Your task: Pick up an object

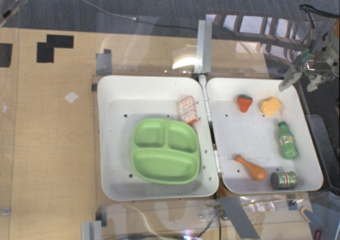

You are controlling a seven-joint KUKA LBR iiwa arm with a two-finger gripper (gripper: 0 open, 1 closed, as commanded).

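The right bin [228, 127] holds a red strawberry [244, 103], a yellow piece [271, 106], a green bottle [287, 140] lying on its side, an orange drumstick-shaped toy [251, 167] and a small dark can [284, 179]. My gripper [301, 80] hangs over the bin's far right corner, above and to the right of the yellow piece. It is open, with nothing between its fingers. A green divided plate [166, 150] lies in the left bin [114, 127], with a small patterned pink box [187, 109] leaning at its upper right.
A metal post [204, 48] rises behind the seam between the bins. A railing [260, 29] runs along the back right, close to the arm. A thin cable [79, 1] crosses the dark floor behind the bench.
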